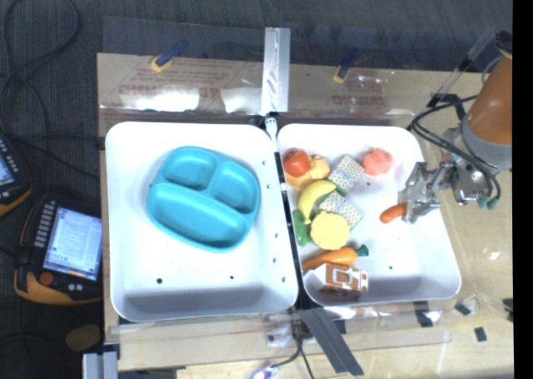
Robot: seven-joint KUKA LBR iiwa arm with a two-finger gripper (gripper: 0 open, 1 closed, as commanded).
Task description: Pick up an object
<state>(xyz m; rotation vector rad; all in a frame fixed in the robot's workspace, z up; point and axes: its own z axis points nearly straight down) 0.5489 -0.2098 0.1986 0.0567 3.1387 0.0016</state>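
Left bin (125,227) is holding a blue divided plate (204,196), lying flat. Right bin (433,269) is carrying a toy food pile: tomato (296,162), banana (315,196), yellow round piece (330,229), carrot (333,256), pink ball (377,161). Claw (414,202) is hanging over the right bin's right side, clenching a small orange piece (391,215) at its fingertips, well apart from the pile.

A: Where's the camera?
B: Fixed high above the bench (117,77), tilted down, both white bins (121,227) in shot.
A: And the arm (491,111)?
B: In at three o'clock.
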